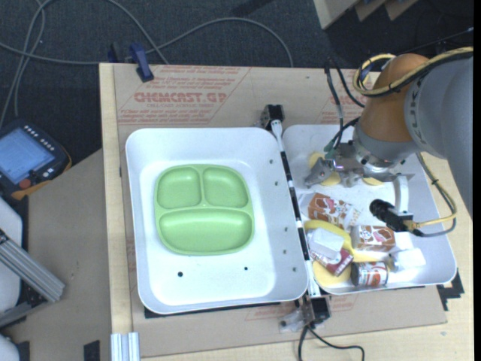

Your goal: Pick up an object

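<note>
Red-and-white printed packet lies flat among right-bin clutter.

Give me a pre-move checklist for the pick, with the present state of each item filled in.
1. Gripper is over the right bin, where the objects lie: ok.
2. Pickable objects are within that bin, a heap of packets and a small can: ok.
3. Something is between the fingers already: cannot tell, the wrist hides them.
4. Finger opening is wide enough for a packet: cannot tell.
5. Left bin is free to receive an object: not ok as bare space, a green divided plate lies in its middle.
6. Cable at the arm hangs clear of the heap: cannot tell.
</note>
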